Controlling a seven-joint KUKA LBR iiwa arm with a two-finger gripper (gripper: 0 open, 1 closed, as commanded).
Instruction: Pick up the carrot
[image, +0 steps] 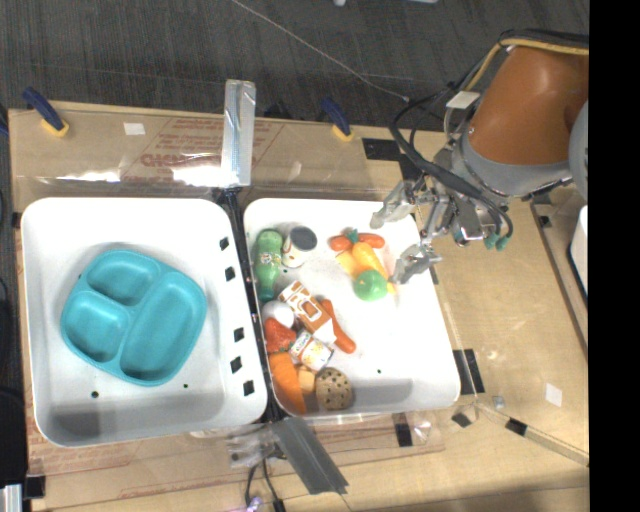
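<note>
Hovering over the right bin's (440, 340) upper-right rim: end effector (407, 238), fingers spread, nothing btwn them. Carrot (337, 333) lies lower in that bin, slanted, just right of a small orange/white carton (305, 308), well apart from the end effector. Nearer the end effector: green fruit (370, 286) touching a yellow one (366, 259), small orange pieces (356, 240) above. Cookie (333, 390) near the bin's bottom edge. Left bin (40, 300) holds a teal divided plate (134, 315). Both bins on the tabletop (520, 340).
</note>
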